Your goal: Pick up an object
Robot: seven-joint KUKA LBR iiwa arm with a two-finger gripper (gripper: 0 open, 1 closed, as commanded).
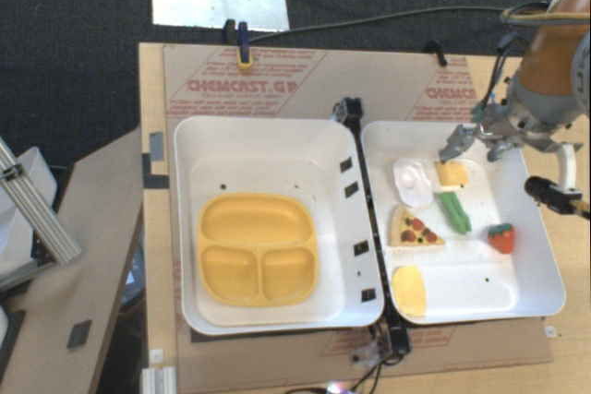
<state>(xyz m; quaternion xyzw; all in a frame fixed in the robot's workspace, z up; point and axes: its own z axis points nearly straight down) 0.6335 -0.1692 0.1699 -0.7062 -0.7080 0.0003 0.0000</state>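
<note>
Two white bins: left bin (pixel 268 143), right bin (pixel 517 291). Yellow compartment tray (pixel 259 247) in left bin. In right bin: white fried egg (pixel 412 182), yellow cheese square (pixel 452 174), green pod (pixel 454 210), pizza slice (pixel 414 229) yellow with red spots, red tomato (pixel 500 238) green-topped, pale yellow oval (pixel 409 290). Tan bench (pixel 277 78), red lettering.

Single fixed camera, mounted above the bench (pixel 277 74), looking down at a slant. Framing is wide: both white bins sit whole in the frame, left bin (pixel 199 152) at centre, right bin (pixel 536 281) toward the right edge. Dark floor fills the upper frame, and a side table occupies the lower left. The arm (pixel 554 60) enters from the upper right.
</note>
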